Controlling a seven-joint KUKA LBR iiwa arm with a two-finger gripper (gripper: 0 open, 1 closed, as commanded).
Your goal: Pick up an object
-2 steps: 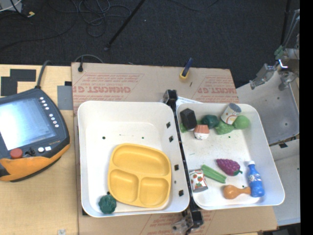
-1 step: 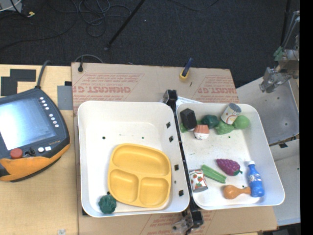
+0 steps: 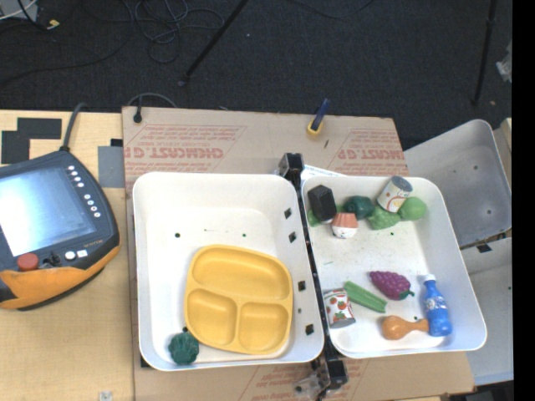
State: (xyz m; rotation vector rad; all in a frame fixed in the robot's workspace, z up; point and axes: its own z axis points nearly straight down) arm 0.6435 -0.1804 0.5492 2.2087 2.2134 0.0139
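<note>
Right of the yellow tray (image 3: pixel 240 297), over in the other white bin (image 3: pixel 464 266), was where most of the pickable stuff sat. Nearest the tray were a small printed carton (image 3: pixel 338 307) and a green pod (image 3: pixel 364 296), with purple grapes (image 3: pixel 390 284) just past them. Further right again were a blue bottle (image 3: pixel 435 306) and an orange squash-looking thing (image 3: pixel 404 327) touching it. Up and right of the tray there was a black block (image 3: pixel 322 200), a little red-and-white piece (image 3: pixel 344 225), some green veg (image 3: pixel 380 214) and a tilted can (image 3: pixel 393 195), all bunched together. A dark green lump (image 3: pixel 183 347) sat just beside the tray's lower-left corner, in the same bin (image 3: pixel 159 224). Well left of the tray lay the teach pendant (image 3: pixel 50 224). As for the gripper, spread or pinched, I honestly couldn't tell.
</note>
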